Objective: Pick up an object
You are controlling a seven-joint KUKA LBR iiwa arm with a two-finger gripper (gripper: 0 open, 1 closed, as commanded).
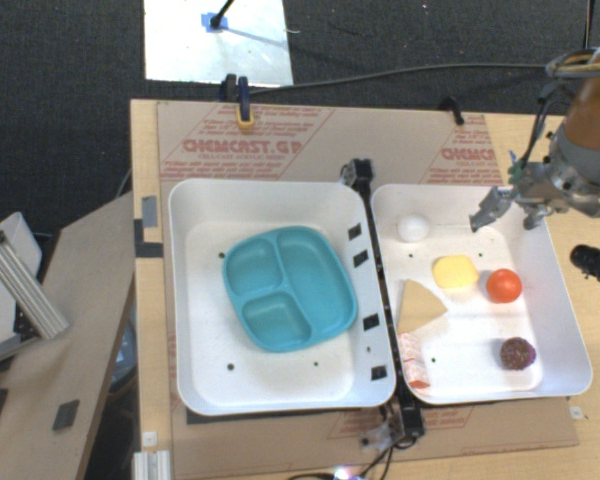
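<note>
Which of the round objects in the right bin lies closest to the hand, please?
The white ball, at the bin's far left corner. The orange ball and dark purple ball lie farther from the hand.

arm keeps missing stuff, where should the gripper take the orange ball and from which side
Probably straight from above, fingers closing across the middle of the orange ball. It is round, so any lower or off-centre grip may squirt it out. Close along the near-far line: the yellow block sits close on its left, while the bin floor in front and behind is open.
</note>
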